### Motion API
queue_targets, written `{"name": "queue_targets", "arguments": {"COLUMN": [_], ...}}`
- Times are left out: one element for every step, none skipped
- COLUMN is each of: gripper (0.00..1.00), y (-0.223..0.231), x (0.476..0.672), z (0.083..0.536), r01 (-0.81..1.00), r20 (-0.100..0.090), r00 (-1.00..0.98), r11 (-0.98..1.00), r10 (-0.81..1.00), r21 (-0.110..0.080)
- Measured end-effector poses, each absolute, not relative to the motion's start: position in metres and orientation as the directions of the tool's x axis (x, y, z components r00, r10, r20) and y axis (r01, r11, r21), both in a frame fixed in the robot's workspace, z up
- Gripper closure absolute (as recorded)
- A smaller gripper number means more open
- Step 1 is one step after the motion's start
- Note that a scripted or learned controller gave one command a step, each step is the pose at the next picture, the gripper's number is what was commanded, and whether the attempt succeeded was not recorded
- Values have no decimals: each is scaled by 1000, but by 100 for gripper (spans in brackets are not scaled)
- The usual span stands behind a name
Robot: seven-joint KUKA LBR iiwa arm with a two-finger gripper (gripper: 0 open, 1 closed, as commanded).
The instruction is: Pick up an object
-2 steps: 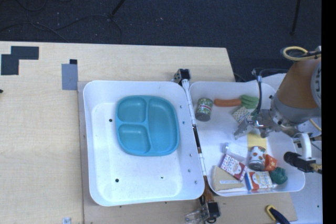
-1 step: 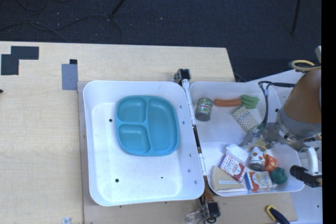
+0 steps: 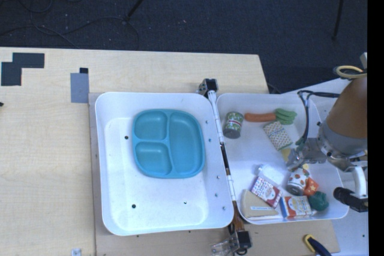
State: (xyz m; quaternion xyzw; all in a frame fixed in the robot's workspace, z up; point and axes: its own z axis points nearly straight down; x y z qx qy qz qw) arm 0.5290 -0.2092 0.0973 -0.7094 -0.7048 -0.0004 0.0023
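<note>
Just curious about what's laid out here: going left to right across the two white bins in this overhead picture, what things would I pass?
Blue divided plate → small green can → toy carrot → robot's hand, down in the right bin by the cluttered small items.

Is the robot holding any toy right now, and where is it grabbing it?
It cannot be told. The hand is down in the right bin just above a small can, but no toy shows between its tips.

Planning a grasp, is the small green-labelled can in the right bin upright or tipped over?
Cannot tell for sure; the small green-labelled can looks upright, its pale top facing the camera.
</note>
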Motion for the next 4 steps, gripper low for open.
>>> {"name": "queue_targets", "arguments": {"gripper": [0, 0, 0, 0], "y": [-209, -188, -214, -195], "x": [529, 599, 567, 513], "z": [97, 88, 87, 88], "r01": [1000, 1000, 1000, 1000], "r20": [4, 2, 1, 2], "r00": [6, -1, 1, 2], "r11": [-6, 1, -1, -2], "r10": [1000, 1000, 1000, 1000], "r21": [-3, -4, -2, -2]}}
